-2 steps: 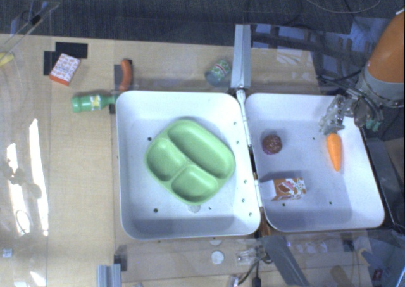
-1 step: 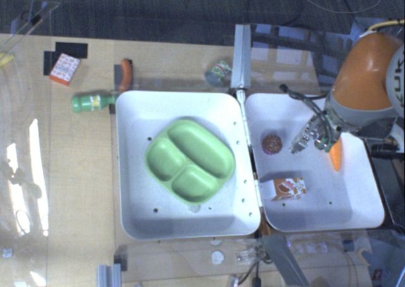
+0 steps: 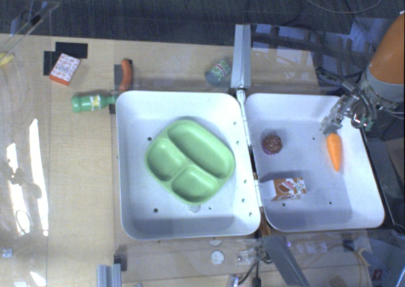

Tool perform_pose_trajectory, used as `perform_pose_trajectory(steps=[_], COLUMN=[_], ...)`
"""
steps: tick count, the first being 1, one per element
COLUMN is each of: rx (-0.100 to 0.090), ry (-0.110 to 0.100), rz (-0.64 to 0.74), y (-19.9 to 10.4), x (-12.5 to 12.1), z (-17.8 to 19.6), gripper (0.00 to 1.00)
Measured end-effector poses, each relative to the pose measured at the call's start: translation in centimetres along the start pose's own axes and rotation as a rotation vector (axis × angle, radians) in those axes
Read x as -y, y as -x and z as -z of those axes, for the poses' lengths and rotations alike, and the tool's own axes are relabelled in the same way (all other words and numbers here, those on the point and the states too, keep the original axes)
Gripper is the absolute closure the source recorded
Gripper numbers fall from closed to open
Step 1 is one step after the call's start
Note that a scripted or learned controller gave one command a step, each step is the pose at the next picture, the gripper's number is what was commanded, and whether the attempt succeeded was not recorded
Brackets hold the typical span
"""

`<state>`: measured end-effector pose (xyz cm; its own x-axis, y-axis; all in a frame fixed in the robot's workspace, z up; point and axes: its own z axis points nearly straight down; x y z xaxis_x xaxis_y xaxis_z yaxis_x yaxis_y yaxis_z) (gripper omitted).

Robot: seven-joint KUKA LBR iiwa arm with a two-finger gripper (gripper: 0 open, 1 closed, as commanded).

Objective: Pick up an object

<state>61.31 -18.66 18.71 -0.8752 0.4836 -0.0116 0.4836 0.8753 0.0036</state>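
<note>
The bench [image 3: 63,172] bears two white bins [image 3: 183,222], a green bottle [image 3: 92,102] and a small box [image 3: 65,68].

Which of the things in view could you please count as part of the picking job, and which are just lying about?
Part of the job:
pincer
carrot
dark ball
carton
green tray

Lying about on the bench:
green bottle
small box
orange tool
jar
</note>
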Motion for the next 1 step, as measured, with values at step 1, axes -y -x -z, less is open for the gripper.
perform_pose_trajectory(steps=[1], rx=[0.0], ry=[0.0], rz=[0.0], y=[-0.01], x=[-0.02], z=[0.0], gripper=[0.0])
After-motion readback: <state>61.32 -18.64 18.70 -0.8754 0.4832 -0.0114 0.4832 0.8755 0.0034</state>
